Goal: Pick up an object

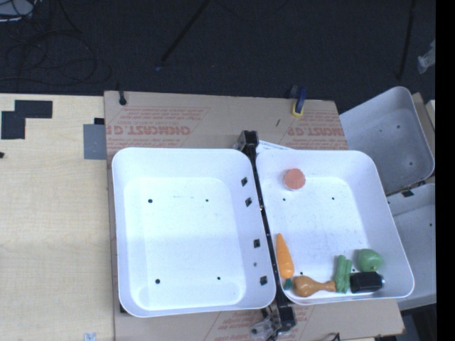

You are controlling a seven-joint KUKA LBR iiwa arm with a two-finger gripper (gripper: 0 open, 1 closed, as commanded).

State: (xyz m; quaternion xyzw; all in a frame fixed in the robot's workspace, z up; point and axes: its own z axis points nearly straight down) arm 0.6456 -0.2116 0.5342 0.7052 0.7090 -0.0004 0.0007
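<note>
Lying in the right shallow white bin (pixel 387 203) are all the objects: a round pink disc (pixel 293 179) near its far wall, an orange plastic carrot (pixel 284 256) along its left wall, and, crowded at the near edge, a tan gourd-shaped toy (pixel 313 285), a green ridged pickle (pixel 342 273), a green rounded lump (pixel 369 260) and a black block (pixel 366 282)

Lab bench, cardboard sheet (pixel 213 123), white bins (pixel 181 236)
</note>
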